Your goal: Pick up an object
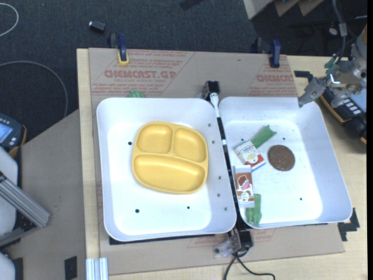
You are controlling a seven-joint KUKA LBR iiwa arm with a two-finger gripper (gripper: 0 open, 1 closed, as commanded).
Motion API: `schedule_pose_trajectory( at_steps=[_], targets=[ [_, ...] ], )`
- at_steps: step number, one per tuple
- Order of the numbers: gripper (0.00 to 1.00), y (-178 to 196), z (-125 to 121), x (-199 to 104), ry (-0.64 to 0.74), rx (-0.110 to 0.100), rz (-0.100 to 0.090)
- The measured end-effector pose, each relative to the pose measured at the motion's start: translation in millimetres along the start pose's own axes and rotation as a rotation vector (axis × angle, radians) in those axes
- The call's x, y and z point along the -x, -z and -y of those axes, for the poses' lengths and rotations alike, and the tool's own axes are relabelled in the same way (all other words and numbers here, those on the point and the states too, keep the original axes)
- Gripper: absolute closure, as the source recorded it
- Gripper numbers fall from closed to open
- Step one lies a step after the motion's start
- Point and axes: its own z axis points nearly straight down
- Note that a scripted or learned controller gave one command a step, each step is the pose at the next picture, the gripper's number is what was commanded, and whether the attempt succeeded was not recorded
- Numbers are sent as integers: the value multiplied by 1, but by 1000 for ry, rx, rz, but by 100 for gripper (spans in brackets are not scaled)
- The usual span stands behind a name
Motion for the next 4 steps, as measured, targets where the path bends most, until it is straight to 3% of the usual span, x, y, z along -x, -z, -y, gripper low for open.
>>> schedule_pose_trajectory(
  at_steps=[2,3,4],
  targets=[
    [0,-90,123,-108,2,-11,-4],
    [0,-87,140,-174,6,-4,-5],
    [100,-76,139,-169,-1,0,0]
  ],
)
